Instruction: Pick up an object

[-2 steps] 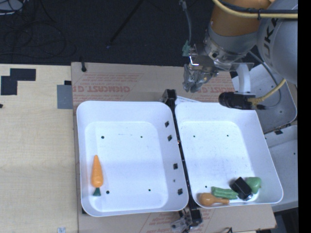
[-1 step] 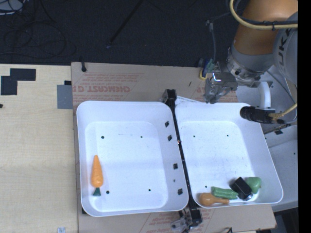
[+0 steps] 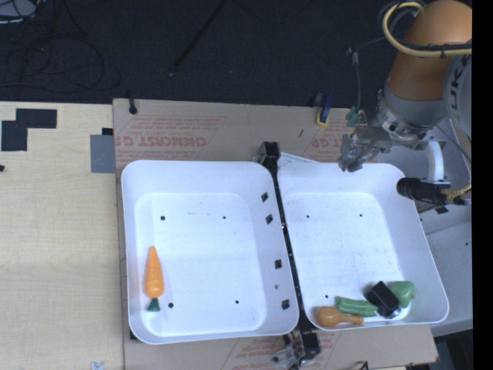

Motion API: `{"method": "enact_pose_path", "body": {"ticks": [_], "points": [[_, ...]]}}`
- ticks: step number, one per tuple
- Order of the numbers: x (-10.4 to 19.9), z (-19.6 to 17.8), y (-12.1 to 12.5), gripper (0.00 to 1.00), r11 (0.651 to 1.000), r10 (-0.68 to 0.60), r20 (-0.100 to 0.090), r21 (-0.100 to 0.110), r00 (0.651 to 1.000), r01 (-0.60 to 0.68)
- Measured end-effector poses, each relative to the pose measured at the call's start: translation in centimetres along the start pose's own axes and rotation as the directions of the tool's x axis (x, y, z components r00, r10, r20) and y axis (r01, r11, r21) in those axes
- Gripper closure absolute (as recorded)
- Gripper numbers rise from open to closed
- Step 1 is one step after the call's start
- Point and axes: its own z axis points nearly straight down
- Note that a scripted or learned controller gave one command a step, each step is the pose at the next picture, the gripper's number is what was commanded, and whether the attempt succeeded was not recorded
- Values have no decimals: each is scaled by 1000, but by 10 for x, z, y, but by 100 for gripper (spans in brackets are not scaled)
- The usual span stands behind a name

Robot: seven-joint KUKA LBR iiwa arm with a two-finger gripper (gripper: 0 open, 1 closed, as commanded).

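Since nothing's picked yet, the end effector [image 3: 353, 160] hangs over the right bin's [image 3: 350, 206] far rim w/ nothing in it; can't tell its state. Likely targets, a black block [image 3: 382, 297] & green veg [image 3: 356, 306], sit bunched in that bin's near corner; carrot [image 3: 153, 273] lies in the left bin [image 3: 200, 179].

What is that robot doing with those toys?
The robot arm is trying to pick up a toy. Its gripper is up at the far edge of the right bin, away from the toys. The toy carrot lies in the left bin. A green toy, a black block and a small orange toy sit bunched in the right bin's near corner.
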Motion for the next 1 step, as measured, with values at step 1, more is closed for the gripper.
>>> {"method": "enact_pose_path", "body": {"ticks": [1], "points": [[70,-58,1,100,1000,-11,-3,-10,1000,11]]}}
